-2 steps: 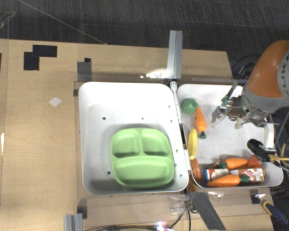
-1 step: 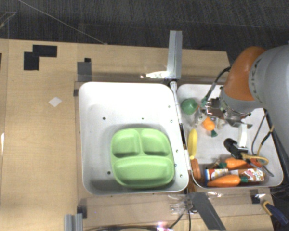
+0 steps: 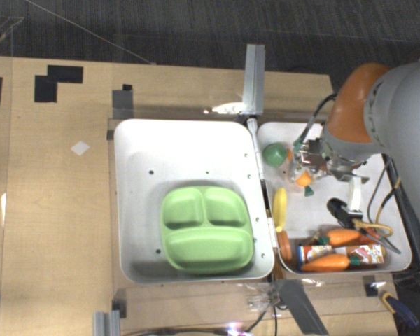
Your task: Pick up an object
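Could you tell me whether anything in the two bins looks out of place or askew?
Nothing looks spilled or damaged. The green tray sits skewed in the left bin; the right bin holds a loose jumble, with a yellow piece against its dividing wall.

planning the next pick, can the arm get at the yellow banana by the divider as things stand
Probably yes. The yellow banana lies uncovered against the right bin's left wall, with nothing on top. The gripper sits just up and to the right. The wall beside it may crowd a grasp.
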You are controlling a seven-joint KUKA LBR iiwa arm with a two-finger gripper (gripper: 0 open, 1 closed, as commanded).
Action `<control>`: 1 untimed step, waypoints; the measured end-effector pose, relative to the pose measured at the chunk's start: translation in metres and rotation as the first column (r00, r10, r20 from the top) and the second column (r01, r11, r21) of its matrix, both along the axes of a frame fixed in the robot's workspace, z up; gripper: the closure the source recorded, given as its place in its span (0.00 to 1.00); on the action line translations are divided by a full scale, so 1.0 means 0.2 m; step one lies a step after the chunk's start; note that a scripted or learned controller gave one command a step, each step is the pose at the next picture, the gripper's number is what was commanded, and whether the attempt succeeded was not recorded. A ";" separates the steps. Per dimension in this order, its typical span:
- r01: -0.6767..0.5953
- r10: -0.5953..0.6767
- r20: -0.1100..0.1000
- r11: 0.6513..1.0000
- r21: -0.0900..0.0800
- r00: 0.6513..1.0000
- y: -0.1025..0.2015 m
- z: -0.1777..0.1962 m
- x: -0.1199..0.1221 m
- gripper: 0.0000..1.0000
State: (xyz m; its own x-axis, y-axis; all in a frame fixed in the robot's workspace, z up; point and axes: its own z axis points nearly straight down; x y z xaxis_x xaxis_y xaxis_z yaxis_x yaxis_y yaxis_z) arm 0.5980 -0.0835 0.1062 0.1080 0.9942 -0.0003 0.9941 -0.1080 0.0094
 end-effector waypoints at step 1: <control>0.066 -0.066 -0.004 0.998 0.002 0.998 0.33 0.40 0.05 1.00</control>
